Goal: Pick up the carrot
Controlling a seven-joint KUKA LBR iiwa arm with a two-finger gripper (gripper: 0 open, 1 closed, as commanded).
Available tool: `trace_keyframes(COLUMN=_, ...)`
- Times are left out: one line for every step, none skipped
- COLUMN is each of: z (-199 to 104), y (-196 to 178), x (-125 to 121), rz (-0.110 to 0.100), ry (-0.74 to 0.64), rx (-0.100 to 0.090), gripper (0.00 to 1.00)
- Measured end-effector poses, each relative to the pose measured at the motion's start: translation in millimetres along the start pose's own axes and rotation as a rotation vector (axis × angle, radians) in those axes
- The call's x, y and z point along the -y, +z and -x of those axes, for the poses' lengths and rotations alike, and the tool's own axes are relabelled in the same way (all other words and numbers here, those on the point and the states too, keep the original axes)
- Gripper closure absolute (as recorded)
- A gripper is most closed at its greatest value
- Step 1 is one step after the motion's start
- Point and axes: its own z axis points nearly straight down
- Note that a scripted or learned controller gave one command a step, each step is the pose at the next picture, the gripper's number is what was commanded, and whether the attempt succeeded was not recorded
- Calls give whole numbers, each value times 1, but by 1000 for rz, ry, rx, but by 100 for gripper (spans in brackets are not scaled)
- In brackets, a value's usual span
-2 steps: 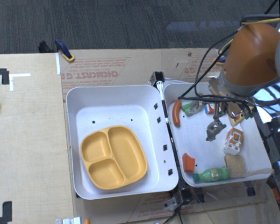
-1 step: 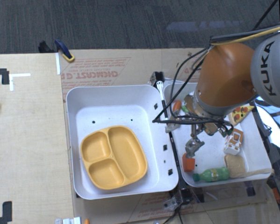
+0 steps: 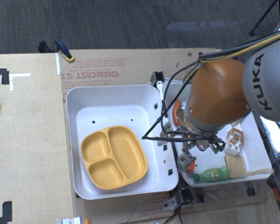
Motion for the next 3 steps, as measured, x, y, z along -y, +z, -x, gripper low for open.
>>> trace_keyframes(z=45, y=99, x=-49, rz=-1, ry=-60, rx=2, gripper=0)
trace_keyframes(z=44, y=99, x=-100, rz=-1, ry=-96, rx=1, gripper=0)
trace_keyframes(z=39, y=94, x=-97, rz=-3, ry=-95, rx=-16, gripper=100)
